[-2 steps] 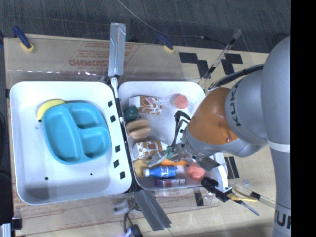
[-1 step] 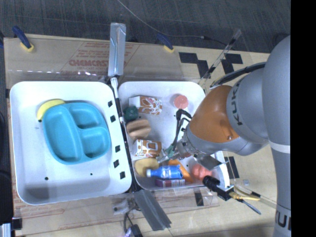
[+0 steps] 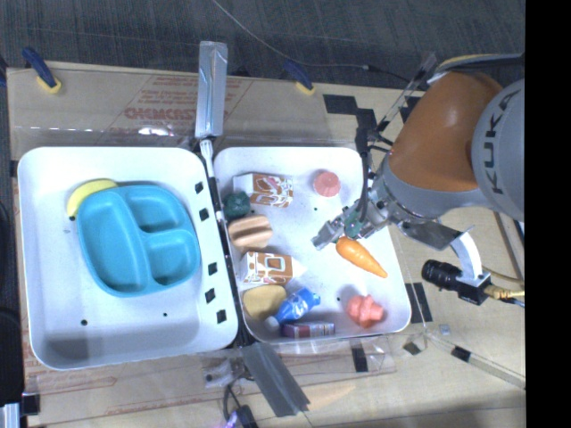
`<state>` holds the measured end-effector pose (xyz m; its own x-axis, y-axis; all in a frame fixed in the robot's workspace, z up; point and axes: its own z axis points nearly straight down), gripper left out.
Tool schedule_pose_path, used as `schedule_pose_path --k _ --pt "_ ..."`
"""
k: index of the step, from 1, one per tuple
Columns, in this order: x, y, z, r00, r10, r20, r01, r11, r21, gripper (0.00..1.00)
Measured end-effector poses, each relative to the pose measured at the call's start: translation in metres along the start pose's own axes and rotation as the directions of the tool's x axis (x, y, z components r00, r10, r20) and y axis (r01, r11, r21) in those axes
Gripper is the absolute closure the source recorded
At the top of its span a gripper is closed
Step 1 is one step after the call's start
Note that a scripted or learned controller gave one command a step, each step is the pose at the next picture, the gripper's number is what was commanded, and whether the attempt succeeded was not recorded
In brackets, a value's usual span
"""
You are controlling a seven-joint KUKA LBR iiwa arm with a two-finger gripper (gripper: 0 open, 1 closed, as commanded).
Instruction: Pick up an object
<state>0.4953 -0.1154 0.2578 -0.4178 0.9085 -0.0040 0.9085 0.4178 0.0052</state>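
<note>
Tool: the tool (image 3: 332,233) hangs low in the right bin (image 3: 303,160), beside the carrot's (image 3: 361,255) blunt end; I cannot tell its state.
Carrot: smooth orange taper, lying flat, free, probably the target.
Neighbours: hot dog bun (image 3: 251,231), pink round piece (image 3: 326,183), glossy cartons.
Left bin: blue moulded tray (image 3: 138,236) over a banana (image 3: 89,192).

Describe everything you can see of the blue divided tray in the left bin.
The blue divided tray looks like smooth, glossy plastic, light blue, with rounded corners and three shallow compartments. It lies flat and slightly skewed on the floor of the left bin, toward the bin's far side. A yellow banana peeks out from under its far left corner, touching it.
</note>
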Motion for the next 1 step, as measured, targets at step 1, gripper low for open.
schedule_pose_path --k 1 --pt "-0.0448 0.076 0.0546 0.997 0.071 -0.006 -0.071 0.997 0.011 1.0"
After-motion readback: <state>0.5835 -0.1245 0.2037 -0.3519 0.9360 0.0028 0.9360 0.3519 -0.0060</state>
